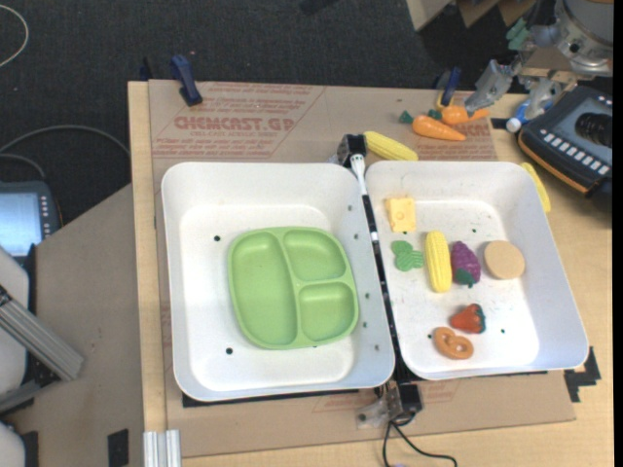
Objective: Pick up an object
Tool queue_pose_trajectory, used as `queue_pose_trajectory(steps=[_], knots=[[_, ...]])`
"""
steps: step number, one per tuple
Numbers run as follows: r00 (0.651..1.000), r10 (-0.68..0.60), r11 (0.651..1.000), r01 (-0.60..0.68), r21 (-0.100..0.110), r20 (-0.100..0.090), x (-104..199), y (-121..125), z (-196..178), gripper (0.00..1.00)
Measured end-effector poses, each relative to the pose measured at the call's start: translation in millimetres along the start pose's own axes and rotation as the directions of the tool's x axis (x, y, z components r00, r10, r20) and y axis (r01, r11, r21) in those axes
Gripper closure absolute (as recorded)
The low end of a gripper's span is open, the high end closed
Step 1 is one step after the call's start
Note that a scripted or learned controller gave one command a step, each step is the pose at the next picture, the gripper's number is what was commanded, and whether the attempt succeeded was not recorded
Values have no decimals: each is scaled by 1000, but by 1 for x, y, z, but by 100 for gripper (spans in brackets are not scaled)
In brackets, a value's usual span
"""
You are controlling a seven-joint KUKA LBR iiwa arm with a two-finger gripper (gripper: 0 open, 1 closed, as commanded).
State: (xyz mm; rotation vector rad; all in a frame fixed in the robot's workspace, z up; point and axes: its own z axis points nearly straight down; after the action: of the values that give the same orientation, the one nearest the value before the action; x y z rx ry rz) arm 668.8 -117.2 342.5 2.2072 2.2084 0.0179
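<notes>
Gripper (484, 93) beyond the right bin (545, 261), beside carrot (438, 127).

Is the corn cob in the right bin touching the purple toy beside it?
Touching: the camera view shows the corn cob against the purple toy, no gap.

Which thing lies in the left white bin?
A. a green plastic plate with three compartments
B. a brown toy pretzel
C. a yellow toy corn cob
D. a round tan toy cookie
A: the green plastic plate with three compartments sits on the floor of the left white bin, while the yellow toy corn cob, the round tan toy cookie and the brown toy pretzel all lie in the right white bin.
</notes>
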Motion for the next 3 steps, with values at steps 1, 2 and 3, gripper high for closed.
queue_pose_trajectory(steps=[1,2,3], knots=[[1000,-4,999,4,32,-9,49,-6,118,0],[1000,8,999,-8,31,-4,-37,-19,183,0],[1000,4,999,-4,33,-8,-36,-84,261,0]])
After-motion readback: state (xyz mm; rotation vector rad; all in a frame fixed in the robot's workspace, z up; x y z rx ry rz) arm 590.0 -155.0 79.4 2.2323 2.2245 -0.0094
